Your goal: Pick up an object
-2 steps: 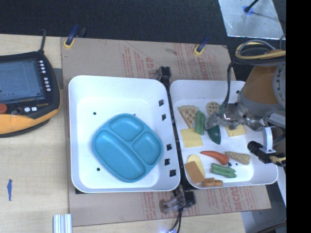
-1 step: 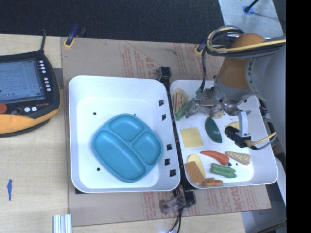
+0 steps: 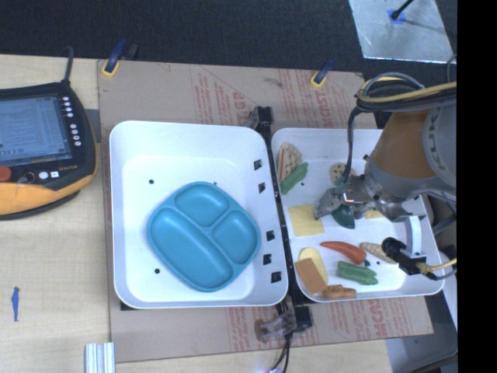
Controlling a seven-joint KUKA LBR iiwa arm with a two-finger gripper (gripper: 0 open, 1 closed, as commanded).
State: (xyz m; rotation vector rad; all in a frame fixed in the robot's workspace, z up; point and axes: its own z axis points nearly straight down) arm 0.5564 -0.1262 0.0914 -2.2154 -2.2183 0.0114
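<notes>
Crowding the jaws, state unclear: cheese slice, green pepper, red chili; blue tray well apart

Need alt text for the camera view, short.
The arm's gripper hangs low in the right bin over toy food: a yellow slice, red pepper, green pepper and others. The left bin holds a blue divided plate; a pendant lies at far left.
</notes>
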